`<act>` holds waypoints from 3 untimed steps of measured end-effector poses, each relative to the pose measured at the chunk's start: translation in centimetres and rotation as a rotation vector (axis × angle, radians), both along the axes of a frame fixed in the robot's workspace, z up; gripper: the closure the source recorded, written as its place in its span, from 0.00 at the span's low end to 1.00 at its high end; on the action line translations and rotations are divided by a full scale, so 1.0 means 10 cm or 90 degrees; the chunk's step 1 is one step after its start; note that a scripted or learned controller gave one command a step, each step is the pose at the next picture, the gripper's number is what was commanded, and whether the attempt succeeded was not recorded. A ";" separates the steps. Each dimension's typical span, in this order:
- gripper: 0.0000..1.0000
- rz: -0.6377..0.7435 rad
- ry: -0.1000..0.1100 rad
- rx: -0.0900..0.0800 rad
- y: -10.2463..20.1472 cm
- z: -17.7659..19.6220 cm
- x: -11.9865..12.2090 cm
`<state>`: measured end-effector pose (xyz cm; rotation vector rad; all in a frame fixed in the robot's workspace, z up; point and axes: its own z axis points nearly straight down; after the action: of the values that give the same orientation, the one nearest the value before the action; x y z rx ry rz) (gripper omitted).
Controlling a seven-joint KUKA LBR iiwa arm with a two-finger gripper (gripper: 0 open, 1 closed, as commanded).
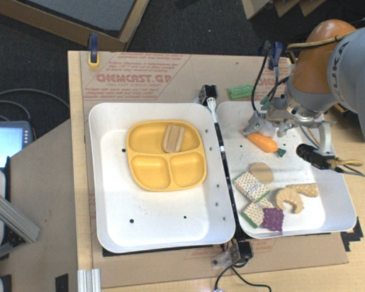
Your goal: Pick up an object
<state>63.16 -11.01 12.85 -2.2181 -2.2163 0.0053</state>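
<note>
One carrot point(263, 142), long axis slanting, green tip lower right.

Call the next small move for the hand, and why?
Probably a short drop straight down onto the carrot, then close. The hand sits in the right bin just above the orange carrot, which lies flat on the bin floor and is not held. The cluster of toy foods lies nearer the front of the bin, so the carrot looks like the closest target.
</note>
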 end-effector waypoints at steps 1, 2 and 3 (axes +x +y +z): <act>0.00 -0.003 -0.002 -0.002 -0.84 -0.46 -0.06; 1.00 0.000 -0.005 -0.002 -0.79 -0.33 -0.04; 1.00 0.003 -0.001 0.001 -0.16 -0.45 -0.36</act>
<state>59.55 -12.61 8.38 -2.2128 -2.2210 0.0009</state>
